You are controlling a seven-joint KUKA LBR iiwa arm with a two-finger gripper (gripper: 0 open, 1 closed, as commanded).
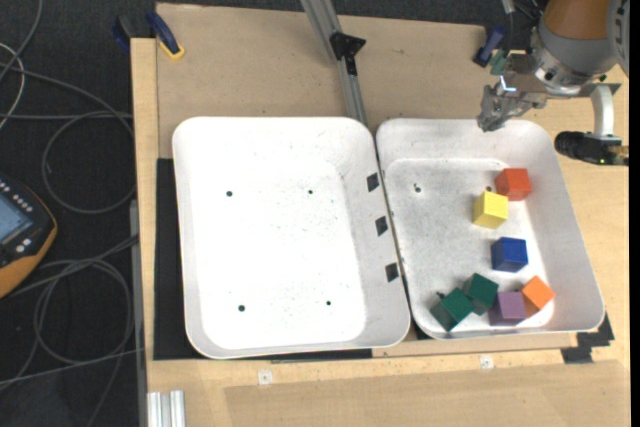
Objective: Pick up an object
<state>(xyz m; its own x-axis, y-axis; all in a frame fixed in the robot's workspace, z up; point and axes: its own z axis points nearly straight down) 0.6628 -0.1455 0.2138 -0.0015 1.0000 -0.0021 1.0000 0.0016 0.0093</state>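
The right bin (pixel 430 245) holds several small blocks. An orange-red block (pixel 514 182) lies near its back right, with a yellow block (pixel 490 209) just in front of it. A blue block (pixel 509 253) sits further forward. Along the front edge cluster two dark green blocks (pixel 466 300), a purple block (pixel 510 305) and an orange block (pixel 537 292). My gripper (pixel 492 118) hangs over the bin's back rim, above and behind the orange-red block, apart from every block. Nothing shows between its tips.
The left bin (pixel 270 235) lies beside the right one. A slanted metal rail (pixel 320 5) crosses the bench behind the bins. Blue clamps (pixel 165 35) sit at the bench's back corners. Cables and a handheld device (pixel 20 230) lie on the floor at left.
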